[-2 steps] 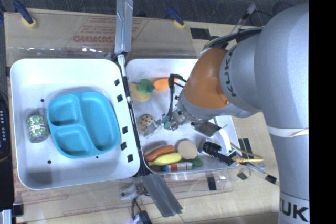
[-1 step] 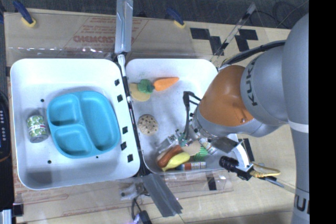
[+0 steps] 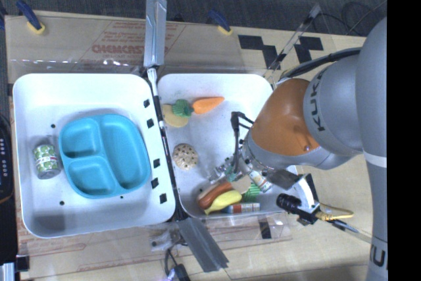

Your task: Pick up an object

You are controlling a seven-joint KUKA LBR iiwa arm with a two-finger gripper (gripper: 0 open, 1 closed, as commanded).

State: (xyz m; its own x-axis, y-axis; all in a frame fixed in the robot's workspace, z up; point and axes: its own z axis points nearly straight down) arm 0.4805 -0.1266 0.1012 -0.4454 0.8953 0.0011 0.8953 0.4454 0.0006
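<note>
Looking down from above, I see the grey arm (image 3: 329, 108) reaching in from the right and bending over the right-hand bin (image 3: 197, 83), its orange band bulging above the wrist. The pincer (image 3: 231, 171) sits low over the heap at the bin's near end, just above a toy hot dog (image 3: 214, 194) and a yellow banana (image 3: 223, 202). Whether it is wide, narrow or holding anything I cannot tell, since the wrist hides most of it.

My guess is that this is the reaching step, with nothing lifted clear yet. The next move calls for a firm close on one piece of that heap and a straight lift, without dragging its neighbours along.

Counting the right bin: one carrot (image 3: 208, 104), one yellow-and-green piece of toy produce (image 3: 176, 112) touching the divider side, one speckled cookie-like round (image 3: 185, 156) near the middle, then the hot dog, the banana, one marker (image 3: 241, 208) along the near wall and a small bottle (image 3: 258, 181) beside the pincer.

The left bin (image 3: 26, 141) holds one blue sectioned tray (image 3: 102, 154) and one small green-labelled jar (image 3: 45, 159) just beside it. The surface (image 3: 99, 43) carries two bins in all.
</note>
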